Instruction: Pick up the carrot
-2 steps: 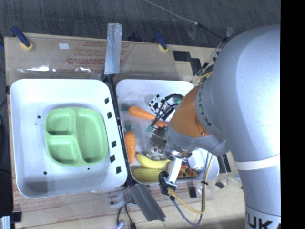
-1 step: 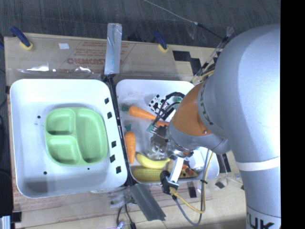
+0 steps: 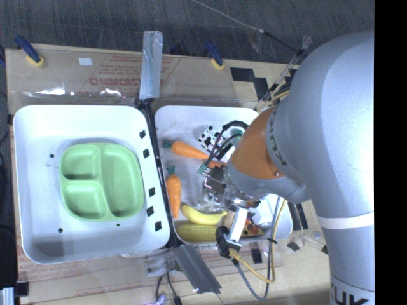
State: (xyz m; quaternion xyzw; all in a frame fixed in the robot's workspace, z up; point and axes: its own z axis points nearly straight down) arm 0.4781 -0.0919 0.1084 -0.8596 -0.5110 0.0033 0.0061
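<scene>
Two carrots lie in the right bin [image 3: 191,116]. One carrot [image 3: 189,150] lies slanted near the bin's back, its tip running under the arm's wrist. The other carrot [image 3: 173,196] lies lengthwise along the bin's left wall. My gripper [image 3: 213,197] is low in the middle of that bin, between the two carrots and just above a banana [image 3: 202,216]. The orange wrist band and grey arm hide most of it. Nothing can be seen held in it.
An ear of corn [image 3: 194,232] lies at the right bin's front beside the banana. A green divided plate [image 3: 102,180] sits in the left bin [image 3: 38,126]. A small black-and-white patterned item [image 3: 207,134] lies near the back. The arm covers the bin's right half.
</scene>
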